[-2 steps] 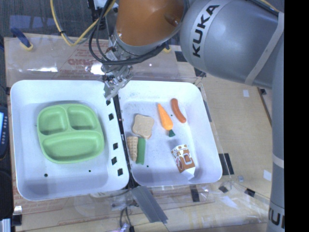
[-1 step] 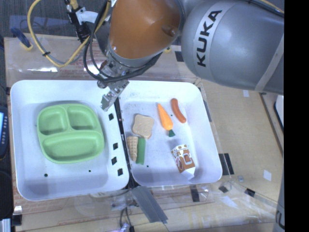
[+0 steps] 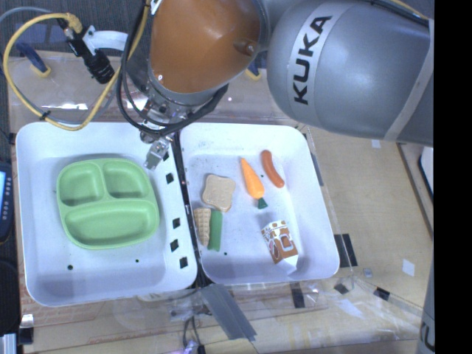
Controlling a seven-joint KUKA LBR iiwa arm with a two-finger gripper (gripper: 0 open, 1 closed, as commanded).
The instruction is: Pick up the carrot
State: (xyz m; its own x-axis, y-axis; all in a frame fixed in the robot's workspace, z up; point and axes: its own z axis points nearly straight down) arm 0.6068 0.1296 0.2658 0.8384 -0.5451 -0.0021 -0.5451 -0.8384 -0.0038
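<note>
Grey and orange, the KUKA arm looms over the bins' divider. Its gripper hangs there, finger spread impossible to tell. Rightward, well apart, the carrot lies in the right bin, long axis running near-to-far.

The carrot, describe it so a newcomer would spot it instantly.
Look in the right-hand shallow white bin, upper middle. The small orange toy carrot lies beside a reddish-orange sausage. Only the carrot tapers to a point and has a green stub.
</note>
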